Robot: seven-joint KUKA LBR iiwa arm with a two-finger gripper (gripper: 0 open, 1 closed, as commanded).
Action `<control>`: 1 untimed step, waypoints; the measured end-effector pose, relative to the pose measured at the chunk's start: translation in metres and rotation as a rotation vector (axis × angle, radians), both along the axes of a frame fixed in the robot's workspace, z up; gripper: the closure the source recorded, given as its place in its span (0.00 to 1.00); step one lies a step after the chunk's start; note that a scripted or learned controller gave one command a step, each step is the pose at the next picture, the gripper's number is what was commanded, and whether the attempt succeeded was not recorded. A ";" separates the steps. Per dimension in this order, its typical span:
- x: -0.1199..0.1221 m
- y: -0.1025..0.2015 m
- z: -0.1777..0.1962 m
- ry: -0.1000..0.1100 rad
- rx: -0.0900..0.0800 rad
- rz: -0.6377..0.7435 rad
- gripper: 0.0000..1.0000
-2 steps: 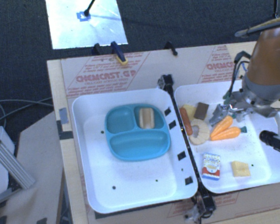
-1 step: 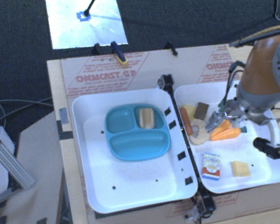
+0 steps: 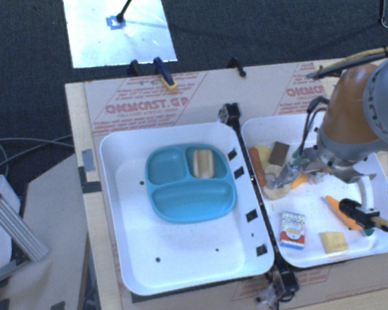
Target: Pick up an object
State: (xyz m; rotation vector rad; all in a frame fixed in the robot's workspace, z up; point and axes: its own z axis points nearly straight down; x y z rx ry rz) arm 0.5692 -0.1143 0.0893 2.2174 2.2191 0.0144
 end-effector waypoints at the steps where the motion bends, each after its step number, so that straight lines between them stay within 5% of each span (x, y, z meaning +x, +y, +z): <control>1: 0.002 -0.002 0.014 -0.009 -0.005 0.000 1.00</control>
